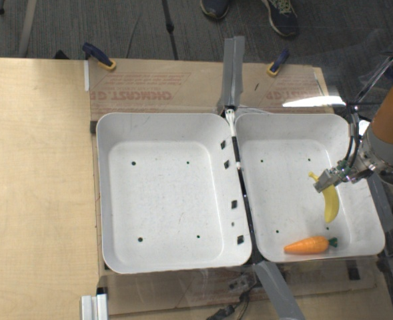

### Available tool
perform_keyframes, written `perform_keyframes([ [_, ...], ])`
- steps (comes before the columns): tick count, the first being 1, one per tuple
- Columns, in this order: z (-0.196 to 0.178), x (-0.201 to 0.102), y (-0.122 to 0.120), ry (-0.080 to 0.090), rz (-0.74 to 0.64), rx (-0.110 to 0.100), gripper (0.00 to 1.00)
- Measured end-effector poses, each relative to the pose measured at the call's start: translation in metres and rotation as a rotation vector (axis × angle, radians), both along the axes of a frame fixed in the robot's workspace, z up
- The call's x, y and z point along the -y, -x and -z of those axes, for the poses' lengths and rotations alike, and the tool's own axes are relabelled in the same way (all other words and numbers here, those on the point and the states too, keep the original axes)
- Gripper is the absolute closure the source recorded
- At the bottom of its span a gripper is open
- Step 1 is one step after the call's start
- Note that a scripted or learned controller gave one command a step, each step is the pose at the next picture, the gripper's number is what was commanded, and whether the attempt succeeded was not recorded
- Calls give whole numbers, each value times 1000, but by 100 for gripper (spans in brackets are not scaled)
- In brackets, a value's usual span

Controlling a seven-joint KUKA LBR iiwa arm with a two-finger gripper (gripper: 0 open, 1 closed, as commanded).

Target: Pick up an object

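The end effector (331, 179) sits at the top end of the curved yellow plastic banana (331, 204) in the right white bin (276, 135); whether it pinches the banana I cannot tell. A grip so near the tip could let the banana swing or slip free on lifting. The orange toy carrot (307, 246) lies near the front wall.

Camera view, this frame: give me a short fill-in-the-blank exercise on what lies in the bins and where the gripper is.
1. The banana and the carrot both lie in the ____ bin of this view.
2. The gripper is at the ____ end of the banana.
3. The carrot lies near the bin's ____ wall, green tip pointing right.
4. The carrot's body is ____ in colour.

Missing words: right; upper; near; orange
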State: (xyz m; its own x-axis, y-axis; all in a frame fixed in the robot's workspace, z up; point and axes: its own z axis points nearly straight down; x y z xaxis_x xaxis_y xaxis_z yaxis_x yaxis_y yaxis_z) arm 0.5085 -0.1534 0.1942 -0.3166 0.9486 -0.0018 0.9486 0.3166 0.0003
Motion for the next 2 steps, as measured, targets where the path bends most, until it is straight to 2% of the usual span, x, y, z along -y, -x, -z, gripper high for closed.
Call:
perform_keyframes([
  [1, 0, 0, 0, 0, 0, 0, 0],
  [2, 31, 53, -64, 0, -40, -2, 0],
])
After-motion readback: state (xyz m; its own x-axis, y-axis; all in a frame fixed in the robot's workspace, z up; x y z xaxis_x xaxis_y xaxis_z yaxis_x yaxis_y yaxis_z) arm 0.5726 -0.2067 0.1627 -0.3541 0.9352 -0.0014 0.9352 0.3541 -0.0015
